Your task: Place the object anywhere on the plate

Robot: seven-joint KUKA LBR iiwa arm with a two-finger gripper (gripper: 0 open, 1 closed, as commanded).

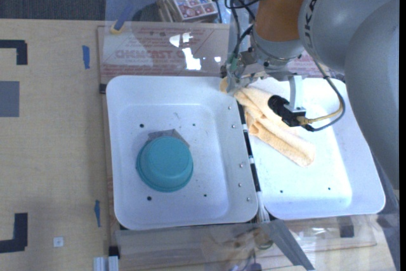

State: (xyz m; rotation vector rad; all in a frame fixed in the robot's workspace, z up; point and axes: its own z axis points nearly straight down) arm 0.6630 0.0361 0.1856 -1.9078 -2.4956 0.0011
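Observation:
A teal round plate [165,164] sits in the left white bin [127,98], towards its front left. A pale yellow, soft, cloth-like object [283,134] lies slantwise in the right bin [330,190], running from the bin's back left corner towards its middle. My gripper [236,75] hangs low over that back left corner, right at the upper end of the yellow object. The wrist and its housing hide the tips. The plate lies well to the left and nearer the front than the gripper.
A ridge [248,155] where the two bin rims meet runs between object and plate. A black cable plug [283,108] with a yellow cable hangs over the yellow object. Behind the bins stands a clear panel [165,51], and beyond it a cardboard box [188,0].

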